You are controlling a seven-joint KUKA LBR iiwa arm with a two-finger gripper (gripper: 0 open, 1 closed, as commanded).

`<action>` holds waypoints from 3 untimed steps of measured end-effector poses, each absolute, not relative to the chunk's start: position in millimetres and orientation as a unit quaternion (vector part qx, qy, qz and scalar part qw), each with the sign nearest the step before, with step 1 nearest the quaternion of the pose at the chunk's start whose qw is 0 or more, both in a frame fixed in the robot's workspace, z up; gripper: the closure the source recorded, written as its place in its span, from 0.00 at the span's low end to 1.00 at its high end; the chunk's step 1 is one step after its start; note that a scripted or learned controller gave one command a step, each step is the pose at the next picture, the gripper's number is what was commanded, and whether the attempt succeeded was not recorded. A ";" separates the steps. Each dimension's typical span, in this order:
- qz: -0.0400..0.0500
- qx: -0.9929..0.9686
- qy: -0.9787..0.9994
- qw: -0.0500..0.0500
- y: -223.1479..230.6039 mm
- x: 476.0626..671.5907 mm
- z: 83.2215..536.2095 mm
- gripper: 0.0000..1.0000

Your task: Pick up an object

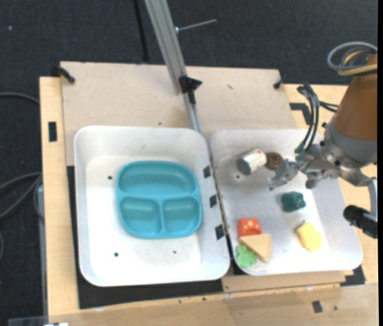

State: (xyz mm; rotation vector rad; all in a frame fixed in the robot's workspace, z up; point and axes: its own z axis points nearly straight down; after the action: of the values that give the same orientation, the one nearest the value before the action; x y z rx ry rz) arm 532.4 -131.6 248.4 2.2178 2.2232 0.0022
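The metal two-finger gripper (288,174) hangs over the right white bin (327,257), fingers spread with nothing between them, just above a dark green lump (292,200).

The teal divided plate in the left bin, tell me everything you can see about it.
The teal divided plate is a rounded rectangle that looks like smooth plastic, with a raised rim. Ridges split it into three compartments: one long one across the far side and two smaller ones nearer the camera. All three look bare. It lies flat and upright near the middle of the left bin, turned slightly askew to the bin's walls. It touches only the bin floor.
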 end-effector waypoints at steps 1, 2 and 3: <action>0.001 0.707 0.707 0.001 -131.8 532.4 248.5 0.00; -0.001 0.708 0.706 -0.001 -122.8 533.3 197.4 0.00; -0.002 0.707 0.707 -0.002 -120.8 527.9 135.3 0.00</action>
State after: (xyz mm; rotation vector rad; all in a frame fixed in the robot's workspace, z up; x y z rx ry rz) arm 527.9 -120.8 135.3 2.2251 2.2239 -0.0062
